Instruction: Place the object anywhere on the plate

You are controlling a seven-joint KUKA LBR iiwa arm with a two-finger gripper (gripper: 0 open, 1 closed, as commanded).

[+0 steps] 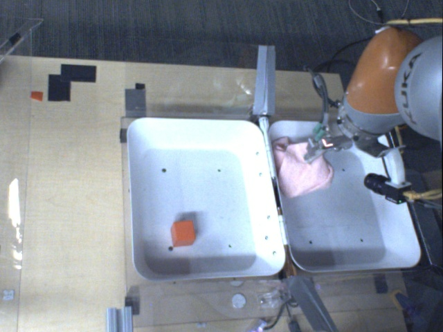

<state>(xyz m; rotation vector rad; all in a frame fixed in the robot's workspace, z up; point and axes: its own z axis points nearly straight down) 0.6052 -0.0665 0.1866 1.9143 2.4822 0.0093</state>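
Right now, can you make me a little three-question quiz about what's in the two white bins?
1. True or false: the orange block lies in the left bin.
2. Which bin holds the pink cloth? A) the left bin B) the right bin
3. Fill the gap: the gripper is over the upper right edge of the pink ____.

Key: 1. true. 2. B. 3. cloth.
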